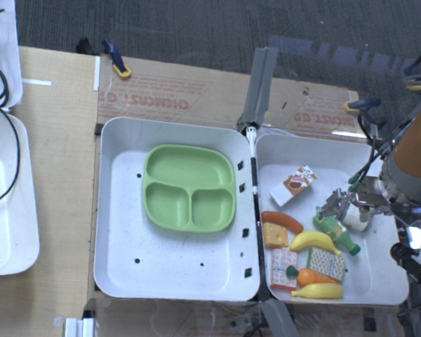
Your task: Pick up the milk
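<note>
The milk (296,185) is a small white carton with a red-brown label. It lies tilted in the upper left part of the right bin (377,294). My gripper (334,206) reaches in from the right and hangs low over the bin's middle, a short way to the right of the carton and slightly nearer the front. It is apart from the carton and sits just above a green bottle (337,233).
Toy food crowds the right bin's front: a sausage (282,220), a banana (313,241), a carrot (313,276), a second yellow fruit (319,291) and two small boxes (284,266). A green divided plate (190,187) lies in the left bin (111,258).
</note>
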Motion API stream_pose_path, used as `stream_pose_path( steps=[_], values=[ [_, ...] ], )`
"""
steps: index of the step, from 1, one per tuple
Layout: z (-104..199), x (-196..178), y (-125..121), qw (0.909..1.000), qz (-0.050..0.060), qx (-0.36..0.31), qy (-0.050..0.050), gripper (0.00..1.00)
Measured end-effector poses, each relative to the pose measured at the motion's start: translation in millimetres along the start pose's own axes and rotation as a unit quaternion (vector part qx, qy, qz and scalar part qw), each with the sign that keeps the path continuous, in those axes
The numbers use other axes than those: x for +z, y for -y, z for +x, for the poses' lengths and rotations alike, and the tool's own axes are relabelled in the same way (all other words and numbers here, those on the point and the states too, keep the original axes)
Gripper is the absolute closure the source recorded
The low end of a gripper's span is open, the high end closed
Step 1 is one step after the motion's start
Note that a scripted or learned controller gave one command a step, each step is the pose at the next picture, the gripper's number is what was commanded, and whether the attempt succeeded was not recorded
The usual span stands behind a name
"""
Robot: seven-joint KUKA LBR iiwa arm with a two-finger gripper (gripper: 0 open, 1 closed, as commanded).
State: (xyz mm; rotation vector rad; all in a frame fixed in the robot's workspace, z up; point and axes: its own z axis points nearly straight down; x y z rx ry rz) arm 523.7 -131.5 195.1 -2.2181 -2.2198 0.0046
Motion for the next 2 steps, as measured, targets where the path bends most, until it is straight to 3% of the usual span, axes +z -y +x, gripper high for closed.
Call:
stream_pose_path(
  steps=[1, 2],
  values=[
    [18, -114, -3, 0.9983, -0.002, -0.058, 0.001, 0.0],
    [34, -25, -58, 0.9968, 0.0, -0.08, 0.001, 0.0]
  ],
)
